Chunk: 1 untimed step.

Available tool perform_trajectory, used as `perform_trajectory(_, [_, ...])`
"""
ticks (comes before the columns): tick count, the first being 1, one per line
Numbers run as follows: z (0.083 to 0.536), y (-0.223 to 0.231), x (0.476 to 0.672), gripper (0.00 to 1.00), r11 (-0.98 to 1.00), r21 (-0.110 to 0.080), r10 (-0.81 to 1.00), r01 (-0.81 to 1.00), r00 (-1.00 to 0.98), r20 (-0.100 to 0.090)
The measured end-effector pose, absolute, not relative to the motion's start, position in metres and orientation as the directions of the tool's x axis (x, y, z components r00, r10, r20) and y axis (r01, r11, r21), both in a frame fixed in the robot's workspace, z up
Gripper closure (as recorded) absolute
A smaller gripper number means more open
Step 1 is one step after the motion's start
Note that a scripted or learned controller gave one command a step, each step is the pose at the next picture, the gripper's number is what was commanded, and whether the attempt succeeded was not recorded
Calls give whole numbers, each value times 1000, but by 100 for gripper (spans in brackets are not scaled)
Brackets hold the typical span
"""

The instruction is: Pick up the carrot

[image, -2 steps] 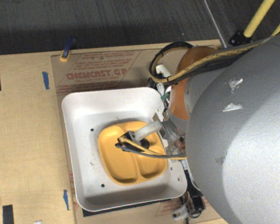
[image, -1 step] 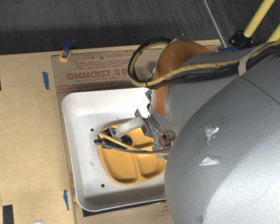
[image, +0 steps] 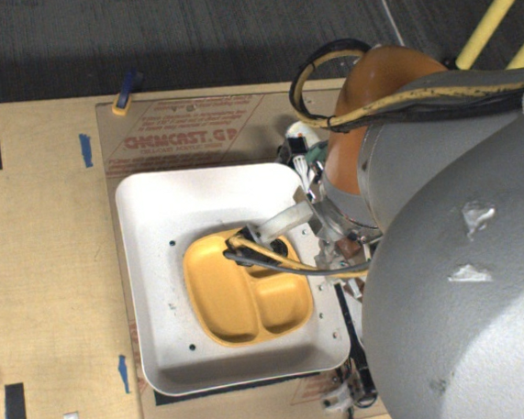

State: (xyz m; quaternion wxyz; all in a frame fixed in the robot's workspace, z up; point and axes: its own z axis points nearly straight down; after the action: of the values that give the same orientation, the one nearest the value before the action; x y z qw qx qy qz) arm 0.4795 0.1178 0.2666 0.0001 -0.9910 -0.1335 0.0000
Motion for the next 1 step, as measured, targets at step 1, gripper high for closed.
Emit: perform_trajectory(1, [180,116,479,100,-980,-3,200,200,980,-5])
